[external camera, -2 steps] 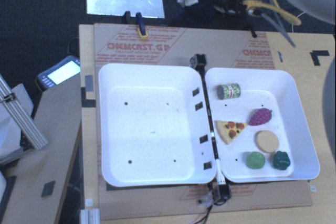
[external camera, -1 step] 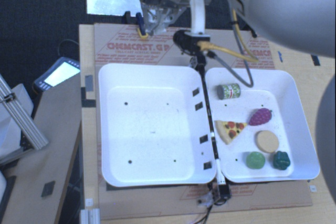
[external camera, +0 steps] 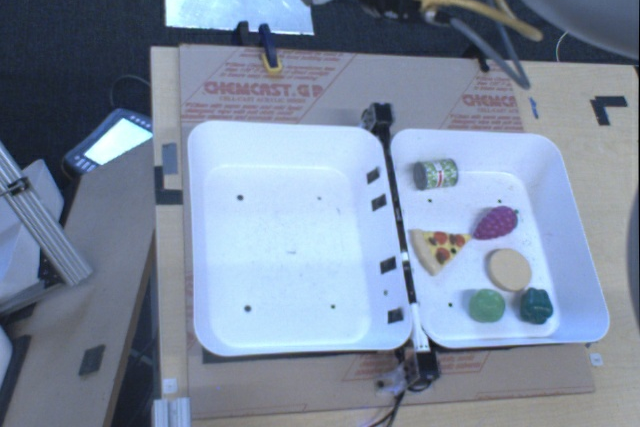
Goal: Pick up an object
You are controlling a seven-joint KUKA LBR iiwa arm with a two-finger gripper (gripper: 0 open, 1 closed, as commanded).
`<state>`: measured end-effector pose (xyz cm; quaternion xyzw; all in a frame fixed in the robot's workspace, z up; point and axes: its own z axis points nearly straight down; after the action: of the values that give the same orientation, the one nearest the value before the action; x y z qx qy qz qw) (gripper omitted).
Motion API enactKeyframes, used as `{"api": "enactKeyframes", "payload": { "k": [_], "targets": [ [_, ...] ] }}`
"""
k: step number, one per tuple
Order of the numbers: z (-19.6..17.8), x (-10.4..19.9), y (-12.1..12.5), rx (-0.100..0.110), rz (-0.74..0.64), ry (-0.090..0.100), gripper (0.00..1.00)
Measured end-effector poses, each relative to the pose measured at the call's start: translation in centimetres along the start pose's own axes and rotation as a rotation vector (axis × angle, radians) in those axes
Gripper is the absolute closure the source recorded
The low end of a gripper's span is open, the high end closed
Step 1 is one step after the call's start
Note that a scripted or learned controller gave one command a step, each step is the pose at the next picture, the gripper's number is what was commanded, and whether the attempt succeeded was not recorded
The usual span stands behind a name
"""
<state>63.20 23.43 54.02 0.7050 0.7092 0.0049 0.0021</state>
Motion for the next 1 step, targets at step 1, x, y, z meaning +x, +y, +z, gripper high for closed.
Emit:
{"api": "enactKeyframes", "payload": {
  "k": [1],
  "targets": [
    [0.50,0.00,-0.05,0.008,0.000,-0.003,0.00]
  ]
}}
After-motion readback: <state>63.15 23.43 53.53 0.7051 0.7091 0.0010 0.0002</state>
